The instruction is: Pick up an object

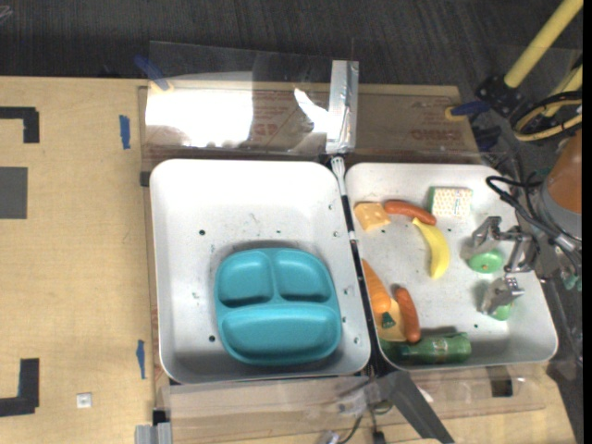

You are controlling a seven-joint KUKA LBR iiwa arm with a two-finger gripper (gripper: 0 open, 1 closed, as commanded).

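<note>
Your end effector hangs spread open and holding nothing over green pieces at the right bin's right edge, so its fingers could knock them against the rim or close on air, on a bare wooden desk above dark carpet.

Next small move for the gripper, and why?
Probably a short descent, then close. The gripper sits low at the right bin's right side, fingers spread, with a small green object between them. Nothing is clamped yet, and the banana lies clear to the left.
</note>
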